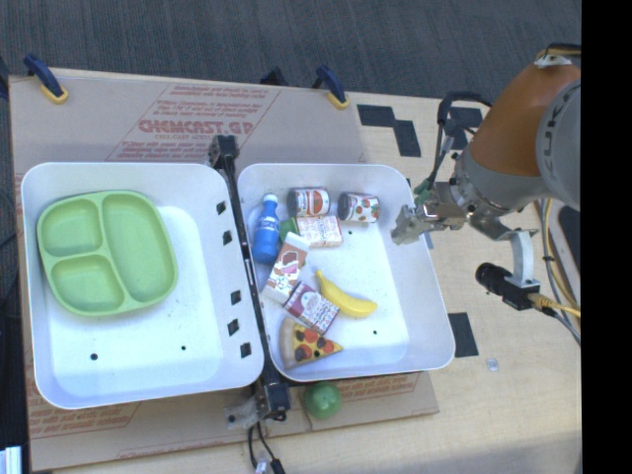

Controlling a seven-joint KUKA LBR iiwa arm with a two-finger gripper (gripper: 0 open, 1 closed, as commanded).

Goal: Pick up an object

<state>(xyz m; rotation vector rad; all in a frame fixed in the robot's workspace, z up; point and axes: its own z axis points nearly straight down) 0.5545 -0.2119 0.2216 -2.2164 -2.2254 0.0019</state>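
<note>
A smooth curved yellow banana (346, 299) lies in the right white plastic bin (423, 309), among small cartons and cans. The metal gripper (408, 227) hovers over that bin's right rim; its grip cannot be told.

Red print on the brown cardboard sheet (188, 117) reads, as far as legible, "CHEMCAST GP".

The objects are lying in the right bin, all left of the pincer (407, 227): two cans (311, 201) nearest its level, a blue bottle (267, 227), small cartons (318, 231), a banana (346, 298) and a pizza slice (308, 344) lower.
</note>
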